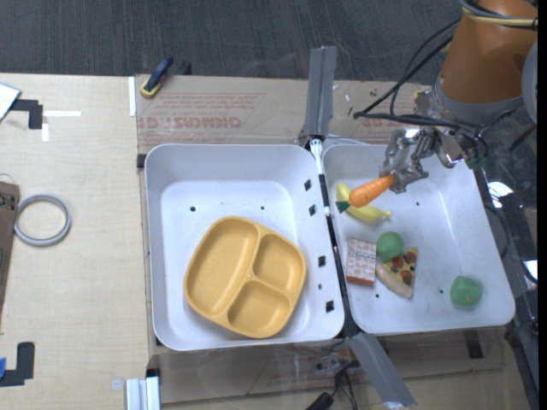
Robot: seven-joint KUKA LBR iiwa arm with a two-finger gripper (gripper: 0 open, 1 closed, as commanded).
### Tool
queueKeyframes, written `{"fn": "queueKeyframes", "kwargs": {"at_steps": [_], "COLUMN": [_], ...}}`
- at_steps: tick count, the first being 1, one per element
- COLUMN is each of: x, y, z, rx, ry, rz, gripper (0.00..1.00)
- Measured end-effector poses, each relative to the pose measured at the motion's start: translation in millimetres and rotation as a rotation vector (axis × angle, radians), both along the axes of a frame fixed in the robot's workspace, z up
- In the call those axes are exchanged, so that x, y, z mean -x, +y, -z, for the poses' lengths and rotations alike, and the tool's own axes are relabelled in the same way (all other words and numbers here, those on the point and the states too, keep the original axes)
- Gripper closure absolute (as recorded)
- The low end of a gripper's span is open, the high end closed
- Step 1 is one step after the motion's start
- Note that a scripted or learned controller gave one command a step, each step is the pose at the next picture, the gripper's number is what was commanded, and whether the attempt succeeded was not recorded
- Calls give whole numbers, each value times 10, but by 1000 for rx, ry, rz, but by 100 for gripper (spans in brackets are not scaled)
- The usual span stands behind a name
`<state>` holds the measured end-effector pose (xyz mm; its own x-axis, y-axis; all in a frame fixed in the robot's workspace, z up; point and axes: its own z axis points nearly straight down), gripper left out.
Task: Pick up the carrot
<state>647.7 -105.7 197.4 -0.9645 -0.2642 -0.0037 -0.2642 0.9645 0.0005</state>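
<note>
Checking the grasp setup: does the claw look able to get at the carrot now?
Probably yes: the claw is already at the carrot's right end, and nothing lies over it; the banana sits below it.

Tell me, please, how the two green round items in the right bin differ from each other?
The upper green ball lies mid-bin, touching the pizza slice and close to the small card; the lower green ball sits alone near the right bin's right-hand wall. The upper one looks darker, the lower one a paler, brighter green. Both are round, similar in size, and rest on the bin floor.
</note>
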Motion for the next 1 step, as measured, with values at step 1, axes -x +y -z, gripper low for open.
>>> {"fn": "queueKeyframes", "kwargs": {"at_steps": [1], "x": [421], "y": [154], "z": [48], "rx": [1], "ry": [0], "rz": [-199], "gripper": [100]}}
